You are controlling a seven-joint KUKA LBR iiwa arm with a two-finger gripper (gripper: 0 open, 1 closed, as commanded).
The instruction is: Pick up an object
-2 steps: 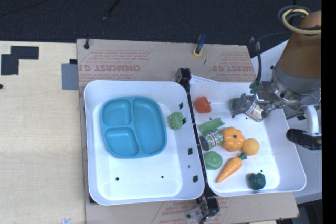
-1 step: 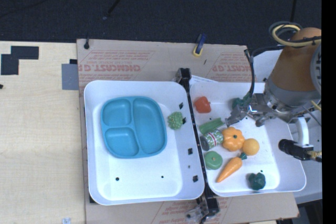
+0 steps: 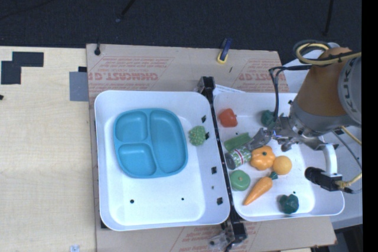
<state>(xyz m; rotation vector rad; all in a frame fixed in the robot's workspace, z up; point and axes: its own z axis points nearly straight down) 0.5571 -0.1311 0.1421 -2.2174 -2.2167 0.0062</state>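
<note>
A: What's largest here?
B: The flat cardboard sheet [image 3: 177, 68] under two glossy white bins. The left bin [image 3: 118, 198] holds a smooth blue three-compartment plate [image 3: 150, 143] and, beside it near the divider, a bumpy green broccoli [image 3: 197, 136].

A: And the right bin [image 3: 331, 206]?
B: Small plastic foods: a red piece [image 3: 228, 118], a flat green slab [image 3: 237, 141], a round orange pumpkin [image 3: 263, 158], a plain orange ball [image 3: 282, 165], a green disc [image 3: 240, 179], a dark green lump [image 3: 289, 203], and a tapered carrot [image 3: 258, 190].

A: Which way does the carrot lie?
B: Its long axis runs diagonally, narrow tip toward the lower left, broad end up beside the ball.

A: The gripper [image 3: 261, 137]?
B: It sits low in the right bin, just above the pumpkin. I cannot tell whether it is clenched or released, and nothing visibly sits in it.
</note>
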